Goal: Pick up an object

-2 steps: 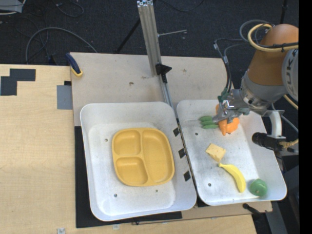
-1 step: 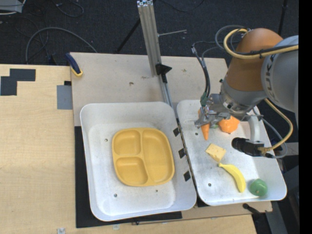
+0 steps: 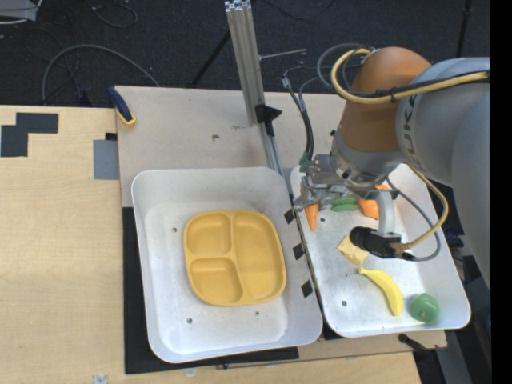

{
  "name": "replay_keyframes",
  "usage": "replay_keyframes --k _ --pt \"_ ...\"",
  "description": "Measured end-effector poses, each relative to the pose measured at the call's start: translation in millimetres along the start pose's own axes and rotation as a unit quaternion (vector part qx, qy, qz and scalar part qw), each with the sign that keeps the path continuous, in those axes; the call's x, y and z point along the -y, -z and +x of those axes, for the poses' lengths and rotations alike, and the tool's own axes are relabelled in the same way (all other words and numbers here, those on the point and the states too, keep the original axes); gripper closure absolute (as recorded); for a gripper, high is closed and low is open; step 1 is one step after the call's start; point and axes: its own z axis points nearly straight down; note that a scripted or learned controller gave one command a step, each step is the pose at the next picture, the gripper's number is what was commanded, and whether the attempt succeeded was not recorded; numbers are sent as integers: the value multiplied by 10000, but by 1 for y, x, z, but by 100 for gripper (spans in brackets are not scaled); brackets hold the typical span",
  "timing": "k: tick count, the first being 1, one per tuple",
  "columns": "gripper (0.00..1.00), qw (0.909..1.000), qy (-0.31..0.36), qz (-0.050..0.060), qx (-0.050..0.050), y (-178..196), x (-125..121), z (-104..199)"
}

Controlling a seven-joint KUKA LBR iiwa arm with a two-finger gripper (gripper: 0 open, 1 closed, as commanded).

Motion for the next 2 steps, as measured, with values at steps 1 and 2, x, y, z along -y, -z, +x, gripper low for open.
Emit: replay_keyframes --k 1,2 --pt "100 10000 -2 1 2 -3 9 49" --pt "100 10000 7 -14 0 12 5 100"
